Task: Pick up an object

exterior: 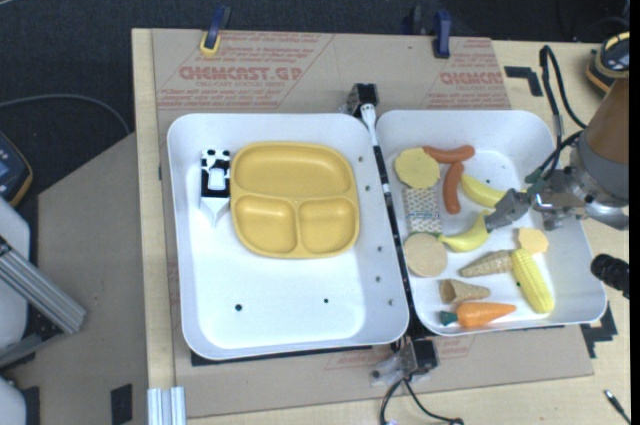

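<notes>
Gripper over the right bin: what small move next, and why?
Probably lower it a little, straight down. The gripper hangs over the right bin with nothing seen between its fingers, its tip beside the yellow banana and close to a second banana piece. The banana directly below looks like the nearest thing to grasp.

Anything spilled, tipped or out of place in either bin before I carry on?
Nothing stands out. The yellow divided tray lies flat in the left bin, and the toy foods, including the carrot and corn cob, all sit inside the right bin. The gripper hovers over the bananas.
</notes>
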{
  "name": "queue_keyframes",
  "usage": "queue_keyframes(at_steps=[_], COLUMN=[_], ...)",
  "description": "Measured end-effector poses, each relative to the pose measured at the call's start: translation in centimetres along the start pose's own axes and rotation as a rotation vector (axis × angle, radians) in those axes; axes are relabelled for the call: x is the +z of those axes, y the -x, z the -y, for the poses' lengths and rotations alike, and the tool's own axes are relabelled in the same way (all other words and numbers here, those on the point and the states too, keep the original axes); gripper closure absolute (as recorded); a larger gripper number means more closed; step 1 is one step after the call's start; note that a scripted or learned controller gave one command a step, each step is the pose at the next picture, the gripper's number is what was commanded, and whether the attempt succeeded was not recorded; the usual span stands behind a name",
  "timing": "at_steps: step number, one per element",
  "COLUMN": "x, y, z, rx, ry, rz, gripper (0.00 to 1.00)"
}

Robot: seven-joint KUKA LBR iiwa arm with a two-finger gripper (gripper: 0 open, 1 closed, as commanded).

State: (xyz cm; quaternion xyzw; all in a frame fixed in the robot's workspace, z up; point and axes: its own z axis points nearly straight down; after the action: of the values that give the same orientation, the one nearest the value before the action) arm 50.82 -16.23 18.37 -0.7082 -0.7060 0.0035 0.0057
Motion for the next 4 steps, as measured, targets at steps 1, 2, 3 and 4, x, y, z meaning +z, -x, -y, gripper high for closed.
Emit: queue_keyframes(at_steps=[1,2,3,4], x=[-0.6,3.6,9.5,9.4], y=[0.0,0.0,-0.4,-0.4], z=[-0.3,-0.4,-0.7,-1.0], rx=[-0.003,-0.003,-0.005,-0.004], ry=[0.013,0.007,0.013,0.020], rz=[0.003,0.000,-0.004,0.001], gripper=[0.00,0.00,0.00,0.00])
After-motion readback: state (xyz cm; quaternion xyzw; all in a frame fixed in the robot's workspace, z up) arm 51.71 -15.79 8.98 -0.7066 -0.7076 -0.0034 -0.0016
